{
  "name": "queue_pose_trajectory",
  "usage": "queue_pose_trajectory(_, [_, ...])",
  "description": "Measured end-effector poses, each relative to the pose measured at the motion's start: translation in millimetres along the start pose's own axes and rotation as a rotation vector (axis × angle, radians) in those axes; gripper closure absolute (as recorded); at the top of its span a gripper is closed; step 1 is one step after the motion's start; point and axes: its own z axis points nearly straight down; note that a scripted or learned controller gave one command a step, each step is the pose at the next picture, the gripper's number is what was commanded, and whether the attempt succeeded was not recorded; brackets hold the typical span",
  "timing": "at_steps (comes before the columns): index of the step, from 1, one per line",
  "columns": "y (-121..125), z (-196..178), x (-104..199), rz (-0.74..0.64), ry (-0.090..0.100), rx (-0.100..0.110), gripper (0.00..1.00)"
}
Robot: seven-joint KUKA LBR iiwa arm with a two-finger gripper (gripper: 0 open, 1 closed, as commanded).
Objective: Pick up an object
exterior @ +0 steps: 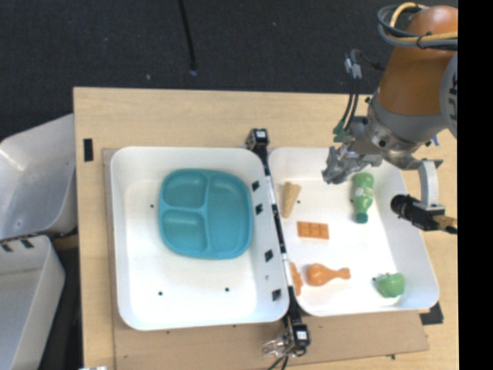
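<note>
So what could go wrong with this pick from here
1. The gripper hangs just left of the green bottle, so closing there may grab nothing or only nudge it.
2. The bottle lies on its side and could roll toward the right bin's wall.

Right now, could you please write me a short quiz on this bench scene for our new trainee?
1. True or false: the teal divided plate lies in the same bin as the green bottle.
2. Which item lies nearest the tool?
A. the green bottle
B. the orange chicken drumstick
C. the green pepper
3. Fill in: the flat orange waffle lies between the cone-shaped piece and the ______.

Key
1. False: the plate is in the left bin, the bottle in the right bin.
2. A
3. Drumstick
</note>
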Motion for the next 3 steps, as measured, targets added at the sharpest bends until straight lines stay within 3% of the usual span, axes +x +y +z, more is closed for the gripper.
queue_pose_trajectory(3, [14.0, 31.6, 143.1, 0.001, 0.0, 0.003, 1.0])
